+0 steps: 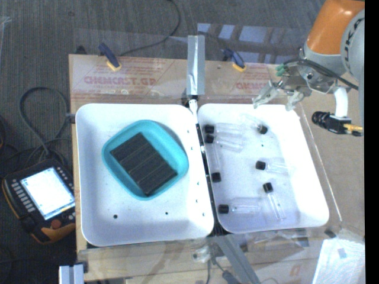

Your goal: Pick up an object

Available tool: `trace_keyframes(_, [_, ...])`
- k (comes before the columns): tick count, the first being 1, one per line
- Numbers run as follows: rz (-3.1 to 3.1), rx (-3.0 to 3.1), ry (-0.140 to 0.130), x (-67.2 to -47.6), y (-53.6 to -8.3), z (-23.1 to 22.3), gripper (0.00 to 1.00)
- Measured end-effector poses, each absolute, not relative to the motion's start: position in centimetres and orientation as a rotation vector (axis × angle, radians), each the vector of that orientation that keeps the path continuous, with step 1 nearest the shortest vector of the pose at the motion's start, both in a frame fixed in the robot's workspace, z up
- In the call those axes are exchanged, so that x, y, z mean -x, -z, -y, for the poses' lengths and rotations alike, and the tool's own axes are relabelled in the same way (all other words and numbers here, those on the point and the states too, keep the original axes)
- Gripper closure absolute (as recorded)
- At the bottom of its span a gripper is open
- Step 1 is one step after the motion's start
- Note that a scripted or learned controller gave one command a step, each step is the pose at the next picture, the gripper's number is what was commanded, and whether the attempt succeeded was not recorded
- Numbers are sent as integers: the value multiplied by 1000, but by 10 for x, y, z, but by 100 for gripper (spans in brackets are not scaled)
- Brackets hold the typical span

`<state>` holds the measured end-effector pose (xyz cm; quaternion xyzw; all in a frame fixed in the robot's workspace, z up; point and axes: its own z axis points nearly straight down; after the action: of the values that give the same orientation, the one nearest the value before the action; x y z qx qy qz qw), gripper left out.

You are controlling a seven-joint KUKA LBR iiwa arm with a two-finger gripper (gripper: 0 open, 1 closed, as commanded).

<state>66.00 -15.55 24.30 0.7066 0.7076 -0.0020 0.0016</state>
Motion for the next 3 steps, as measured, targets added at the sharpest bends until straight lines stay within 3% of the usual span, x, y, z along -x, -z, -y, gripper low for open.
trace_keyframes(1, [-2230,-2213,1,-618,-94,168,0])
trace_keyframes(2, [-2255,-2170,-8,-564,-91,201,0])
trace_keyframes(3, [-2334,-2090,-19,-641,-90,212,0])
